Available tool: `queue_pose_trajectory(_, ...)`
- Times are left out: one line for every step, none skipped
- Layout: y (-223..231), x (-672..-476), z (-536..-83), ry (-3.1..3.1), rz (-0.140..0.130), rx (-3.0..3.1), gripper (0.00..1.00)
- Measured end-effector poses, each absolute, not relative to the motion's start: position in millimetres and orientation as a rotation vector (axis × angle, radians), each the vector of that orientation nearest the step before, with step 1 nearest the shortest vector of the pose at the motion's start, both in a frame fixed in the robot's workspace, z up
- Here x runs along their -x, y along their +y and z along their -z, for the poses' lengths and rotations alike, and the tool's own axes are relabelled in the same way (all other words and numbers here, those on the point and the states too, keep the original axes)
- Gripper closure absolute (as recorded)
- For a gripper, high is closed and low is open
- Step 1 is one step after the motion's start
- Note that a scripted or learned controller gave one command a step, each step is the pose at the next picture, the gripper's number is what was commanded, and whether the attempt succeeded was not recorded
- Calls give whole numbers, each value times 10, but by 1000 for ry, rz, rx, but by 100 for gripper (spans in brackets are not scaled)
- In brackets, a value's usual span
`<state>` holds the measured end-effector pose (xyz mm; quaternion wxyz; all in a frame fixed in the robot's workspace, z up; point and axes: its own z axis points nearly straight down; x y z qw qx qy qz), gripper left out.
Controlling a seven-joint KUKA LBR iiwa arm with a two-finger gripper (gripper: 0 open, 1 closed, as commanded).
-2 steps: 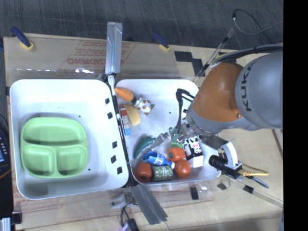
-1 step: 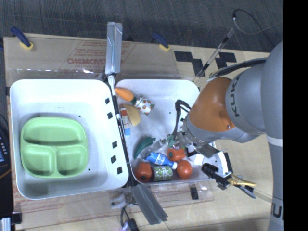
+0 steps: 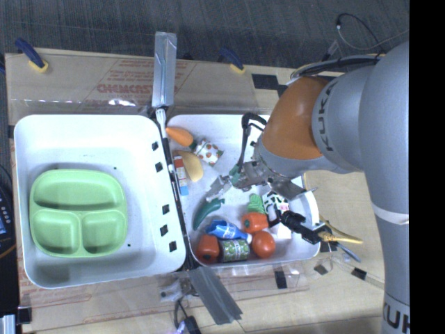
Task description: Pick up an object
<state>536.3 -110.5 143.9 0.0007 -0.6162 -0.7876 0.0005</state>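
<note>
Arm reaches into right bin (image 3: pixel 306 249) from right edge; gripper (image 3: pixel 240 178) hovers mid-bin, whether apart or together cannot tell. Nothing seen held. Targets nearby: green pepper (image 3: pixel 207 211) just below gripper, carrot (image 3: pixel 179 136) at far left corner, tomatoes (image 3: pixel 263 243) along near edge. Green tray (image 3: pixel 78 213) fills left bin (image 3: pixel 28 138). Judged step: approach. Next: descend over one item, close.

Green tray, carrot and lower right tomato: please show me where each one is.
green tray (image 3: pixel 78 214), camera view, middle ridge between its compartments.
carrot (image 3: pixel 179 136), camera view, middle of its orange body.
tomato (image 3: pixel 263 243), camera view, centre of its red skin.
</note>
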Motion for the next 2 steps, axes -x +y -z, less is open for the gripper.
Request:
queue_pose_trajectory(-1668,-4815,-1461,-2255,-4,2180,0)
queue_pose_trajectory(-2100,-5076,-1531,-2187,-3,2253,0)
